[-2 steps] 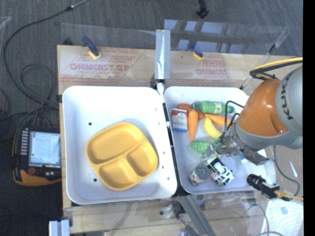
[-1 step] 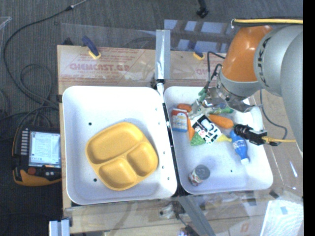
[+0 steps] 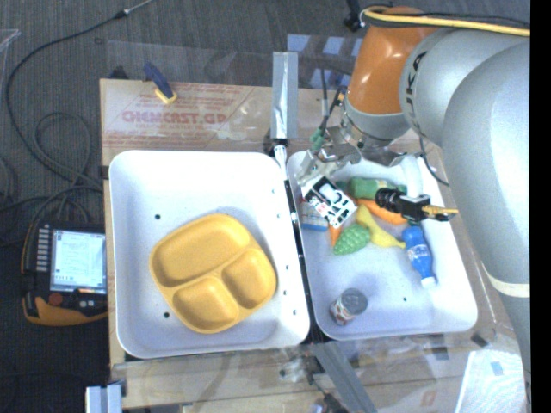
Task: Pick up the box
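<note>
While grey carpet (image 3: 172, 24) surrounds the bench, the gripper (image 3: 331, 155), its state hidden, hangs above the box (image 3: 329, 201) in the right bin (image 3: 448, 304).

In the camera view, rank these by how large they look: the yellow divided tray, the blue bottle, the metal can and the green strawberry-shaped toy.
1. yellow divided tray
2. blue bottle
3. green strawberry-shaped toy and metal can: too alike to rank.
</note>
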Available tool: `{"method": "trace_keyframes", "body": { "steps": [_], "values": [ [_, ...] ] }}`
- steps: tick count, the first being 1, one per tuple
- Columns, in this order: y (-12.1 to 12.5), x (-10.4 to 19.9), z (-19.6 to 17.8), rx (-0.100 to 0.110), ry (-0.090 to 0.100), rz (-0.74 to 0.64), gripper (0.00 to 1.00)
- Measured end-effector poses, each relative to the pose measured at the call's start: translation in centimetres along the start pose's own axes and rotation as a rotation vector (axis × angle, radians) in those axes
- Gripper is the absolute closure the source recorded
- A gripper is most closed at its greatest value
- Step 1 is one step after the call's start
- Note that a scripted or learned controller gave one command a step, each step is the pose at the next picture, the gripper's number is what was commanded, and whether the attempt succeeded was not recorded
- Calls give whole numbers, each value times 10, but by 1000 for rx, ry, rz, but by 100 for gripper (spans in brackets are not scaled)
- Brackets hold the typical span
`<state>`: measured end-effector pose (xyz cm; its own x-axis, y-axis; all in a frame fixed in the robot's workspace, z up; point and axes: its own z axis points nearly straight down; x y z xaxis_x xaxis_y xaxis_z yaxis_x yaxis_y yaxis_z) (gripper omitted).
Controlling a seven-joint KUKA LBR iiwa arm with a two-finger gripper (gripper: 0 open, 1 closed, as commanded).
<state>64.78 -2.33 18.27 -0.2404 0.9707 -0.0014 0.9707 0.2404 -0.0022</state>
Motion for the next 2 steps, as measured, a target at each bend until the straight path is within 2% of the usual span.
{"method": "trace_keyframes", "body": {
  "steps": [1,2],
  "values": [
    [31,40,-15,-1,-2,-37,100],
    [-81,38,-16,2,1,-53,100]
  ]
}}
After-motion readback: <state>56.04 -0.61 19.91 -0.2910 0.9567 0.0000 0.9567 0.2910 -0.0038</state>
